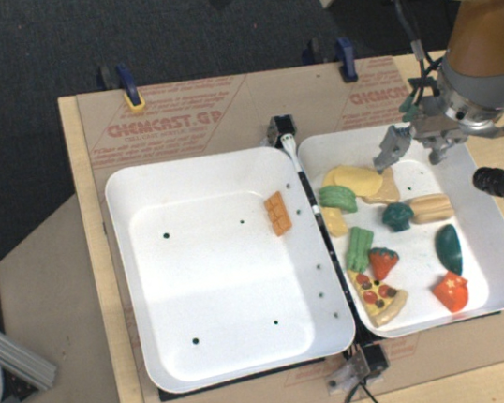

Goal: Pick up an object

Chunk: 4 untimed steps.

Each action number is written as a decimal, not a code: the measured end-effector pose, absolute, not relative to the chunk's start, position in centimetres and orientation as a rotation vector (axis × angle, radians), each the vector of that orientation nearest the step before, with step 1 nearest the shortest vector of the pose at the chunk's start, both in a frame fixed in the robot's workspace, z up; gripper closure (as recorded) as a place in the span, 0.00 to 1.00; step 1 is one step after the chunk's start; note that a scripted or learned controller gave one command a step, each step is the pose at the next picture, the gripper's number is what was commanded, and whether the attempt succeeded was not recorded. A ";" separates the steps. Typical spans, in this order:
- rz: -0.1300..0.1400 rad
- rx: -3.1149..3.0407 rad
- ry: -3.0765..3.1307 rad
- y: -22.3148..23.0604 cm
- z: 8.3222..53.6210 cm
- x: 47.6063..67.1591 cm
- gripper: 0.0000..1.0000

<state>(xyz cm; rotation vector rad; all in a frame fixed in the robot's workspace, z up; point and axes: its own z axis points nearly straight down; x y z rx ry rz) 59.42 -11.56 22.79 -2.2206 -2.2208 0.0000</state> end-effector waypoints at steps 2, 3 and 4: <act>-0.009 -2.221 -2.234 -10.8 8.6 64.1 0.00; 0.003 -2.221 -2.216 -10.2 8.5 58.6 0.00; -0.005 -2.223 -2.229 -11.3 8.6 65.2 0.00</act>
